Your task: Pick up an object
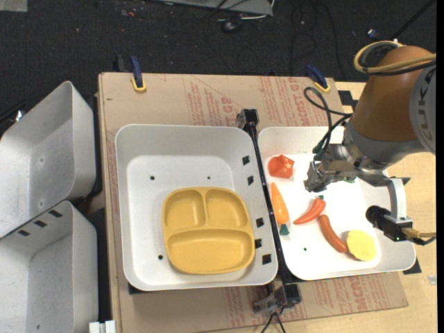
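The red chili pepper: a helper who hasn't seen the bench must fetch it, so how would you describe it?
Look in the right-hand white bin, just below the gripper. The red chili pepper lies slanted mid-bin, between the carrot and the sausage. It alone is glossy red, thin and curved to a point.

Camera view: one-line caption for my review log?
Gripper hovers in the right bin above a red chili; yellow divided plate sits in the left bin.

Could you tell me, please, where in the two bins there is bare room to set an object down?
Left white bin: a bare floor strip behind the yellow divided plastic tray. Right white bin: crowded in front, with the orange carrot, red chilli pepper, sausage and yellow lemon; a bare patch lies behind the red tomato-like piece.
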You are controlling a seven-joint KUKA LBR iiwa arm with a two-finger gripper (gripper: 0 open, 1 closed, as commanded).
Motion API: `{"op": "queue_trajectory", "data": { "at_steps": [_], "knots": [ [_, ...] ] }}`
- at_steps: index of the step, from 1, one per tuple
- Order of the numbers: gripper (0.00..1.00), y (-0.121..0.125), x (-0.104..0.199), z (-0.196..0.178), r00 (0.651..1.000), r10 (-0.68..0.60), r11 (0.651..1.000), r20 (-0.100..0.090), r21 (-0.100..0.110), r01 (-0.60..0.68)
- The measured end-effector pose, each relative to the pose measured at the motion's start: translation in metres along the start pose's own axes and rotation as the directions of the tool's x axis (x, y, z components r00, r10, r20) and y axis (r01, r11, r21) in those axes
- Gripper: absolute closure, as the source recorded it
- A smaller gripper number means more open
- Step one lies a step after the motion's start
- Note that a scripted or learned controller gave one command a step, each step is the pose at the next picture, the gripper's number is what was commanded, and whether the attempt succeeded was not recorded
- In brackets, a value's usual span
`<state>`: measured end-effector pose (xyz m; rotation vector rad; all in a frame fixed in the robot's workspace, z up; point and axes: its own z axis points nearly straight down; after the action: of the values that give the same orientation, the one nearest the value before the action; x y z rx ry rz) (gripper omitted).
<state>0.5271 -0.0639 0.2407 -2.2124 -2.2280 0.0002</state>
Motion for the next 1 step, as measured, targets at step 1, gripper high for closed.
{"op": "queue_trajectory", "data": {
  "at_steps": [1],
  "knots": [
    [1.00,0.0089,0.0600,0.0076,1.000,-0.001,1.000,0.000,0.000,0.001]
  ]
}}
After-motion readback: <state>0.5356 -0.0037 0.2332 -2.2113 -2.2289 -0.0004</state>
